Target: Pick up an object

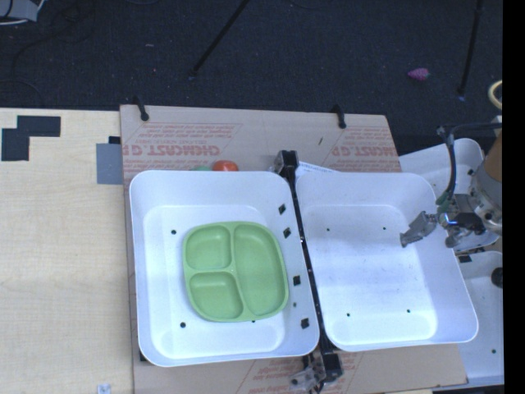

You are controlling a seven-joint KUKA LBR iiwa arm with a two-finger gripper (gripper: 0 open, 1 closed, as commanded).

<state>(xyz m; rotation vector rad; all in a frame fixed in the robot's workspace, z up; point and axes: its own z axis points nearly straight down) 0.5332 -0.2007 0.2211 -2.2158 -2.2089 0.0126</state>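
Note:
A light green divided plate with three compartments lies flat in the left white bin. My gripper hovers over the right rim of the right white bin, far to the right of the plate. Its fingers stand apart, open, and I see nothing between them. The arm comes in from the right edge, with cables looping above the wrist.
A small red object sits just behind the back wall of the left bin on the cardboard sheet. A black divider with clips runs between the bins. A wooden bench top lies to the left.

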